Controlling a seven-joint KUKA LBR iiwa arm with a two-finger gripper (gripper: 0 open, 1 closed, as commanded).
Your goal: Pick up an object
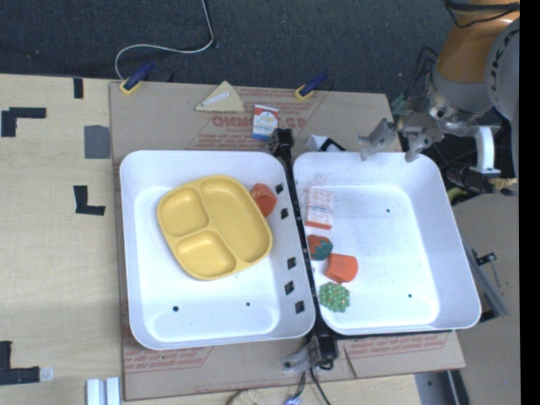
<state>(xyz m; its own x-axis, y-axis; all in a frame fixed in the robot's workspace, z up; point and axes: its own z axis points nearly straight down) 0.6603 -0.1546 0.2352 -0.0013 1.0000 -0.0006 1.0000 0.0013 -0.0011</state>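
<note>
My gripper (392,144) hangs over the far rim of the right bin (439,226), open, with nothing between its fingers. Along that bin's left side lie a white and red packet (320,207), a small teal and orange piece (319,246), an orange block (342,267) and a green bumpy ball (334,296). All of them are well to the front left of the gripper. In the left bin (143,294) a yellow divided plate (213,226) lies flat, and an orange object (264,199) rests against its right edge.
A small red and white box (265,122) and a tan wedge (221,98) sit on the cardboard behind the bins. Black clips (291,264) run along the seam between the bins. The grey and orange arm (481,40) stands at the upper right.
</note>
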